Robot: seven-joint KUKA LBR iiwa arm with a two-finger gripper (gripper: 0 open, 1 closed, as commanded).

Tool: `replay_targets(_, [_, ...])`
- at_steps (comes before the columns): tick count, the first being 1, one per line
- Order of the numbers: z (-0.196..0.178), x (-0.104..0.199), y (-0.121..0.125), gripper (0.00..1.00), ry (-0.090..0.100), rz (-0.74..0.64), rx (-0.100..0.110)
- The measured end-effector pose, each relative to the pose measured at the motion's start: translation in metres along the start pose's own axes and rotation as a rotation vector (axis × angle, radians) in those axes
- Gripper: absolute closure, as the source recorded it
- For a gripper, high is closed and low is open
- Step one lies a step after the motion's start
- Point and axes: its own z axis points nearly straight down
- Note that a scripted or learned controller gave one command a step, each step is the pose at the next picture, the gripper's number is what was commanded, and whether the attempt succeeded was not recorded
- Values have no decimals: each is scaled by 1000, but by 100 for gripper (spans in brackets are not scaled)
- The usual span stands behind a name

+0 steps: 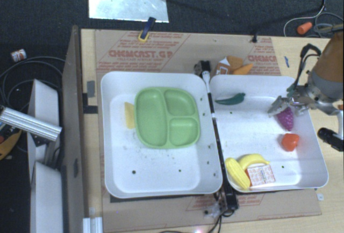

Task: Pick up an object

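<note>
Gripper over a purple piece at the right of the right bin.

The purple piece (286, 118) lies right of centre in the right bin (252, 173), directly under the gripper (288, 104), whose fingers splay wide above it without closing on it. The arm (325, 73) enters from the right edge, wrist angled down and left. Below sits a tomato (289, 142); a banana (251, 161), corn (237, 172) and card (260, 175) lie at lower centre. A green plate (165, 117) fills the left bin (115, 119).

Open white floor across the right bin's (309, 183) centre; crowded at right by purple item (286, 118), orange ball (289, 142), gripper (289, 104).
</note>
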Motion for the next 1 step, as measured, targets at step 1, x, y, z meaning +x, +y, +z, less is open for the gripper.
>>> replay_targets(1, [-1,0,9,0,1,-2,-2])
